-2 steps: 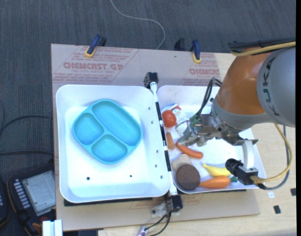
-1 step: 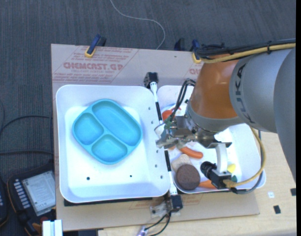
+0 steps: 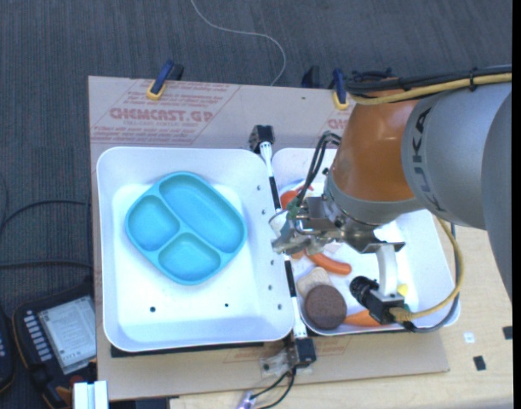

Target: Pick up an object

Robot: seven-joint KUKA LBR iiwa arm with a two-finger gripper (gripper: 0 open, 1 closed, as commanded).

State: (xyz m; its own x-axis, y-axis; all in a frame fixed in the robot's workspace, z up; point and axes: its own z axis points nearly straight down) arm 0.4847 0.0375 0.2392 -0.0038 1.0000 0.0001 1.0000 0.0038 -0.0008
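Looking down: a bench [image 3: 158, 118] bearing two shallow white bins side by side, seen at a slant from above.
Left bin [image 3: 116, 313]: holds a blue divided plate [image 3: 186, 226] with three compartments, lying near its middle.
Right bin [image 3: 435, 262]: holds the small objects to pick from, partly hidden under the arm.
Arm [image 3: 431, 160]: grey with an orange band, reaching in from the right and hanging over the right bin.
Gripper [image 3: 296, 237]: low over the left side of the right bin, close to the wall between the bins; metal parts show, but whether its fingers are apart or closed cannot be told, and nothing can be seen held.
Objects: an orange carrot-like piece [image 3: 331, 264] lies just right of the gripper; a brown round disc [image 3: 325, 305] sits nearer the camera; another orange piece [image 3: 360, 319] lies beside the disc; a bit of red [image 3: 289, 198] shows on the far side of the gripper.
Progress: judged as early or mid-attempt; the gripper is down among the objects, but no pickup is shown. Grasping and lifting remain.
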